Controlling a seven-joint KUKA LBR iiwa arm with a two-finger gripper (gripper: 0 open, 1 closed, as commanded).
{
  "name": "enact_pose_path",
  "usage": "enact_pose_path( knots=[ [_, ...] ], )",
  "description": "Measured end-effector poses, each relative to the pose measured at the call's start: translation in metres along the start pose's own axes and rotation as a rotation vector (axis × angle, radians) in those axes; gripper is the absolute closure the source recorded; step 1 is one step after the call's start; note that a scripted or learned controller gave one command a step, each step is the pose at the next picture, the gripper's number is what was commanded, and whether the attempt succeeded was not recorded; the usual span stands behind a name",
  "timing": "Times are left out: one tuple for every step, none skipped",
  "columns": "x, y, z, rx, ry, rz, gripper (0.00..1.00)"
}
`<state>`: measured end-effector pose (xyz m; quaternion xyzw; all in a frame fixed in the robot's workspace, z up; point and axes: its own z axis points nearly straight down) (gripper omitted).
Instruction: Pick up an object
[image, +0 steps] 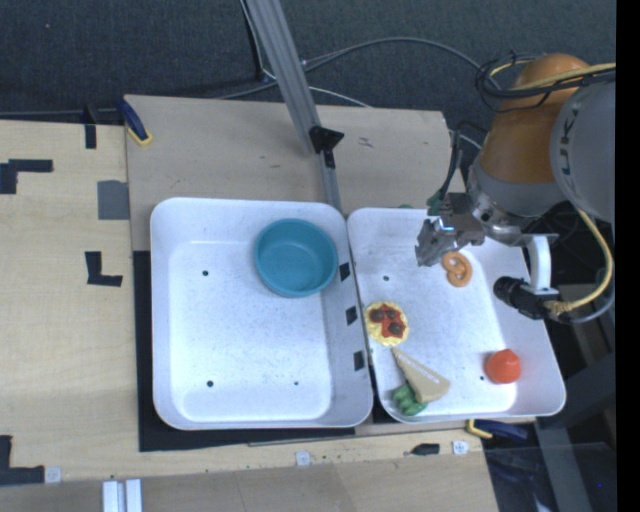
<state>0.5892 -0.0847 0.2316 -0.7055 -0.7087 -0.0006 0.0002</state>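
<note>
White plastic lay under me: two shallow bins side by side on the bench, and I reached in from the right over the right bin (520, 400). My gripper (436, 245) hung above that bin's upper part, its dark fingers pointing down and to the left. Whether they stood apart or together I could not tell from this slant; nothing was visible between them.

Just beside my fingertips, to their lower right, lay a small orange-brown pretzel (457, 268) on the bin floor. It looked very near the gripper, yet I could not say that it touched.

Lower in the same bin, near the wall shared with the other bin, sat a little round pizza (387, 322), yellow with red and dark spots. Below it rested a pale wedge (420, 379), its point toward the pizza, and a small green thing (406, 402) lay at the wedge's lower left edge, against the bin's front corner. A red-orange round object (503, 366) stood well apart, near the right wall.

The left bin (200, 390) held a blue bowl (295, 257), upright, in its upper right part, close to the dividing wall.
</note>
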Motion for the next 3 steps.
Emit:
enact_pose_path(
  knots=[
    [0.052,0.005,-0.008,0.001,0.000,0.000,1.00],
    [0.101,0.008,-0.014,0.001,0.000,0.001,1.00],
    [0.158,0.010,-0.017,0.001,0.000,0.000,1.00]
  ],
)
